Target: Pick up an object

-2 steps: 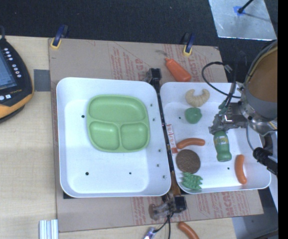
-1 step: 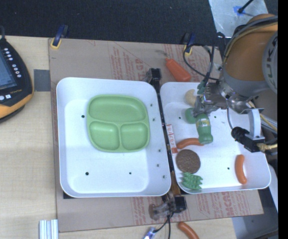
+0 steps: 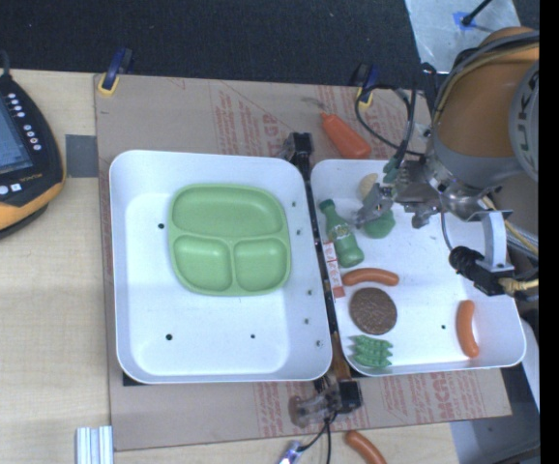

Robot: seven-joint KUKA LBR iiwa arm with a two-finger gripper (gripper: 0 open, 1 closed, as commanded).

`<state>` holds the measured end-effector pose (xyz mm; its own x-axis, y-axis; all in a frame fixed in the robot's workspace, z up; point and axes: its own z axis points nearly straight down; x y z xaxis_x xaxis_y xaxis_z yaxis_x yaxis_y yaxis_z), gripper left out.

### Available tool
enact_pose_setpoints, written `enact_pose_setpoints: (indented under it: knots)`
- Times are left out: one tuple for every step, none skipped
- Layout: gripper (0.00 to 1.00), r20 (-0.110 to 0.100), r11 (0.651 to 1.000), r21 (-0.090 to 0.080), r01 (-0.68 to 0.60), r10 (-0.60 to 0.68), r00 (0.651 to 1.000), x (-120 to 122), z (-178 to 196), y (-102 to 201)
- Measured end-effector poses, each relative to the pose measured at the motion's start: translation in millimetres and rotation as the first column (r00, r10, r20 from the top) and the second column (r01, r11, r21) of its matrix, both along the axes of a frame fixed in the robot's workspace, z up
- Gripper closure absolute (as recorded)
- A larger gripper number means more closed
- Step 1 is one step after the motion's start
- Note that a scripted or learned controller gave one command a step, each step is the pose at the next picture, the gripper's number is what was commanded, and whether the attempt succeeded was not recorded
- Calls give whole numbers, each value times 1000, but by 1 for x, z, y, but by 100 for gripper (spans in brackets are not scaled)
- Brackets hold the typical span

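bins [image 3: 125, 259]: 2 | sausages [image 3: 369, 277]: 2 | green tray [image 3: 229, 238]: 1 | gripper [image 3: 381, 206]

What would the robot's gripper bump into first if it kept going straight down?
Probably the small green toy lying in the right bin. The gripper hangs right over it, pointing downward. How much height separates them is unclear from this slanted view, so it may meet the bin floor beside it instead.

Divided plate [image 3: 229, 238] in left bin [image 3: 134, 259] (food toys [image 3: 372, 310] in right bin [image 3: 425, 356]).
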<state>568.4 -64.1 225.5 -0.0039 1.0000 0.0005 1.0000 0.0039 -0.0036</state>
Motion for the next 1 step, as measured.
enact_pose_setpoints:
  knots:
    - [0, 0, 1000, -1, 3, -3, 1000, 36, -40, -66]
